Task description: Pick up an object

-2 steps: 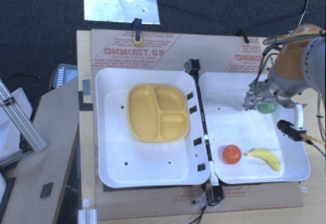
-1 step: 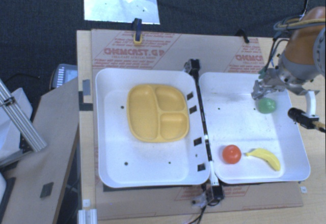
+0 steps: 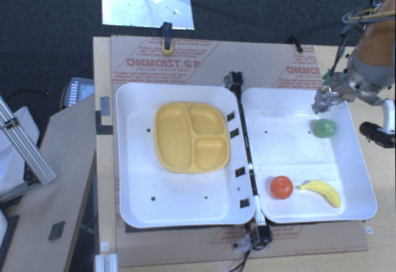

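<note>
Camera view: gripper (image 3: 323,102), finger state unclear, poised just above green ball (image 3: 323,128) in right bin (image 3: 356,203), apparently lining up its pick.

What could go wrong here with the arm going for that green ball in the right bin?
The end effector hangs just above the green ball, which is round and could roll away if nudged off-centre. The ball also lies near the right bin's far rim, so a slanted descent might catch the wall. The orange ball and banana lie well clear, so they seem safe.
</note>
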### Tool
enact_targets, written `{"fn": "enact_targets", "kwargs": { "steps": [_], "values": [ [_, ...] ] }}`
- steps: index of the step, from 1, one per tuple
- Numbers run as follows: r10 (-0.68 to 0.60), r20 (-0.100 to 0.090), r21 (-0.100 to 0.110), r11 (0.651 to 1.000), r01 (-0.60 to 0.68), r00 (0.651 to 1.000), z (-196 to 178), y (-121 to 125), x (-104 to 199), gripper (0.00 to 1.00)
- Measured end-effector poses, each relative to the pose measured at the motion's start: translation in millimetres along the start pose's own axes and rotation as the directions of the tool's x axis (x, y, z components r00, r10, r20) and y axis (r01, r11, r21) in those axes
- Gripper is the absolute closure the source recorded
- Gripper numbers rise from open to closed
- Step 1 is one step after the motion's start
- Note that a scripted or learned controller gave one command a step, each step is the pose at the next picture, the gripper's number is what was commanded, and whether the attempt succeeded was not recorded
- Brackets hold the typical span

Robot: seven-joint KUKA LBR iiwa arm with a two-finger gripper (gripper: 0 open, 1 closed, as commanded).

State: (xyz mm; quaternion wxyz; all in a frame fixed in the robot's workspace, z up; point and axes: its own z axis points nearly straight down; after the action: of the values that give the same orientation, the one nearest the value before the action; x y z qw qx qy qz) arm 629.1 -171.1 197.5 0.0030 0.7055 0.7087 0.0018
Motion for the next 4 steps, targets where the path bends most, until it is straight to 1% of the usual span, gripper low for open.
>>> {"fn": "enact_targets", "kwargs": {
  "steps": [1,2,3,4],
  "values": [
    [-0.001,0.000,0.000,1.000,0.001,1.000,-44.0,2.0,-0.4,1.00],
    [-0.005,-0.004,0.006,1.000,0.005,1.000,-39.4,-7.0,62.4,1.00],
    [-0.006,-0.004,0.006,1.000,0.006,1.000,-35.1,-4.0,124.4,1.00],
    [-0.006,-0.004,0.007,1.000,0.006,1.000,-25.7,-15.9,184.5,1.00]
  ]
}}
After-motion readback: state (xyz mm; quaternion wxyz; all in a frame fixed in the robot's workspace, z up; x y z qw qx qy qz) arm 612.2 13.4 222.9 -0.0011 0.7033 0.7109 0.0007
